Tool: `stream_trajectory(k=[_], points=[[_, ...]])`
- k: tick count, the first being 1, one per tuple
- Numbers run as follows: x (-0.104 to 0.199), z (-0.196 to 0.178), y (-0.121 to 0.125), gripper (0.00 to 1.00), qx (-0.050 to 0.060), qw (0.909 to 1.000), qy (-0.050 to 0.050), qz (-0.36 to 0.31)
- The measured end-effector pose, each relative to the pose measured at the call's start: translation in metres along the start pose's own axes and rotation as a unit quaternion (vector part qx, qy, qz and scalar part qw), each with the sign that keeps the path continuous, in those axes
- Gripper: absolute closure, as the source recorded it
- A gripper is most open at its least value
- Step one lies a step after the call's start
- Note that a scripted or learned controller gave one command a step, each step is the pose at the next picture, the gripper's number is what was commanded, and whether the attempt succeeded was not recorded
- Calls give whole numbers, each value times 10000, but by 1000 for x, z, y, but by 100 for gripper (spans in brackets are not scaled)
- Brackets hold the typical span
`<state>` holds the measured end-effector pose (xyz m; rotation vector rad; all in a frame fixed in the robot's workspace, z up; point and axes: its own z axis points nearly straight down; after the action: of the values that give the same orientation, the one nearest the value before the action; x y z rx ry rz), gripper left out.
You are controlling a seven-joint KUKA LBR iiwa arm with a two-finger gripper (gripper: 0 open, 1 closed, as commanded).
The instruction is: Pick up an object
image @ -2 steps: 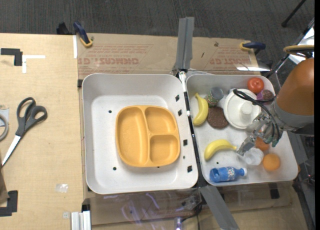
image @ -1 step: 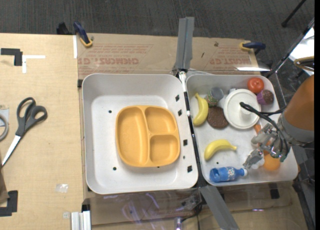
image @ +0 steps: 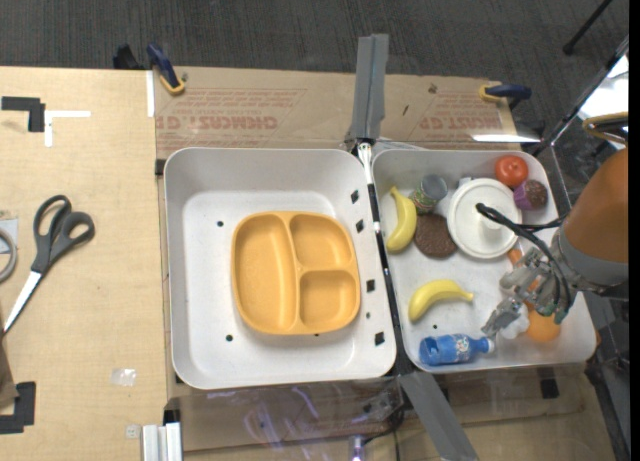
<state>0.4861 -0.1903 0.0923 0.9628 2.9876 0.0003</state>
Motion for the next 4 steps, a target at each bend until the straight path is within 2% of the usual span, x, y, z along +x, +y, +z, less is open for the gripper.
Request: stream_trajectory(k=[1,2,3,4], points=[[2,0,14,0,0,10000,0,27],[-20,1,118,0,7,9921,13,1252],[-89,-52,115,0,7,9837,-4,1796],[-43,-22,72,0,-111,9983,-246,515]])
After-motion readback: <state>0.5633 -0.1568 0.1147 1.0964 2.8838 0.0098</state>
